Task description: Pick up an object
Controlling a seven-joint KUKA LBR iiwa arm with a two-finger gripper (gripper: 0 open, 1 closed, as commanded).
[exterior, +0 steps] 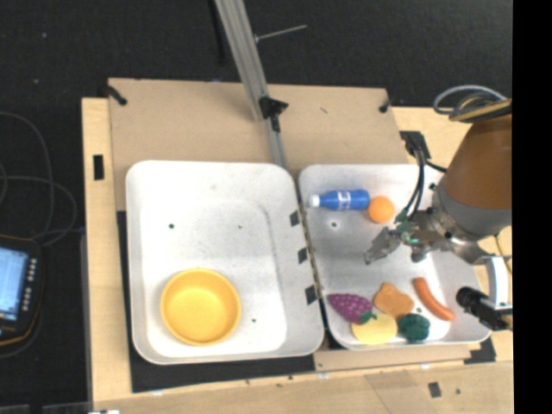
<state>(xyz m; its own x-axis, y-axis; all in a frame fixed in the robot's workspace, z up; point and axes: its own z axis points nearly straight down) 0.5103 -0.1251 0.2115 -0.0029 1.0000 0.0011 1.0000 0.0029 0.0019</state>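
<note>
Look at the right bin (pixel 345 231): your gripper (pixel 385 247) hangs over its middle, fingers spread apart with nothing between them. The bottle (pixel 339 200) and orange ball (pixel 381 209) lie near its back wall. Grapes (pixel 348 304), a hot dog (pixel 431 299) and other toy food sit along the front. A yellow bowl (pixel 201 306) sits in the left bin (pixel 207 205).

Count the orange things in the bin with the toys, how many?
3: an orange ball beside the blue bottle, an orange piece near the purple grapes, and a carrot-like stick further right. The arm may hide more.
</note>
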